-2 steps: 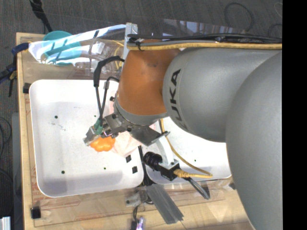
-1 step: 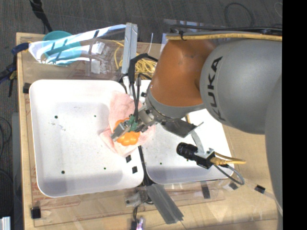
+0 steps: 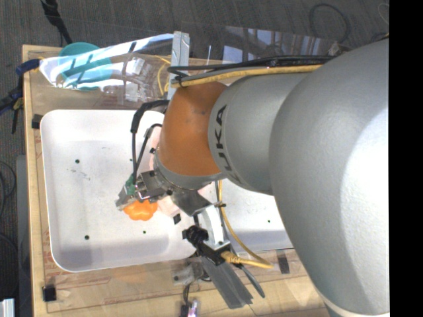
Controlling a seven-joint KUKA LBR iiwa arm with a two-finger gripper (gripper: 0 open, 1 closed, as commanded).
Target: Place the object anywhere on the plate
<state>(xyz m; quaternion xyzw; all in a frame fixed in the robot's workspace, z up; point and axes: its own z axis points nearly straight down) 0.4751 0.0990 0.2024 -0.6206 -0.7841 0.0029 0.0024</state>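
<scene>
Dark carpet is surrounding a wooden worktop (image 3: pixel 33 177) that is carrying a shallow white bin (image 3: pixel 79 177) on the left, with a second bin (image 3: pixel 264 226) peeking out on the right beneath the arm. An orange object (image 3: pixel 139 209), rounded and small, is sitting low in the left bin, toward its right side and near edge, directly under the tool (image 3: pixel 142 193). The tool is hovering over or touching the object's top, which suits either a grasp or a release, but its tips are hidden by its own body and I cannot tell whether it is clenched or released, nor whether the object is being held or simply resting on the bin floor. No plate is readable around the object; if one is lying in the right bin, the arm's grey and orange bulk (image 3: pixel 192 137) is covering it. Behind the bins, at the far left, a clear plastic sheet with a teal item (image 3: pixel 82 61) is lying well clear. Cables (image 3: pixel 234 256) and a bracket are crowding the near edge.
</scene>
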